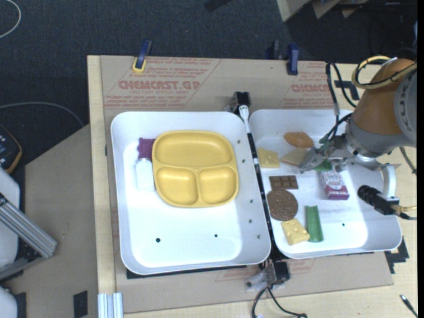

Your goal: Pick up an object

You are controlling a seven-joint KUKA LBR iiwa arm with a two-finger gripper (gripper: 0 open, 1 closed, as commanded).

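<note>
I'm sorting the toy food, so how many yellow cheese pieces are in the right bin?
2. One cheese piece lies near the right bin's upper left, beside the divider. The other cheese wedge lies near the front edge, next to the green stick. The arm could be hiding more.

Grey arm point(387, 134), orange band point(381, 105), black cables, metallic pincer point(322, 158)

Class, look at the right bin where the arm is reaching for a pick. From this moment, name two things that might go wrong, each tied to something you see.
1. The tool sits among closely packed items: the tan wedge, the orange bread-like piece and the small pink box. It may nudge a neighbour or grab two.
2. The wedge looks thin and flat, so the tool may slide over it and close on nothing.
</note>
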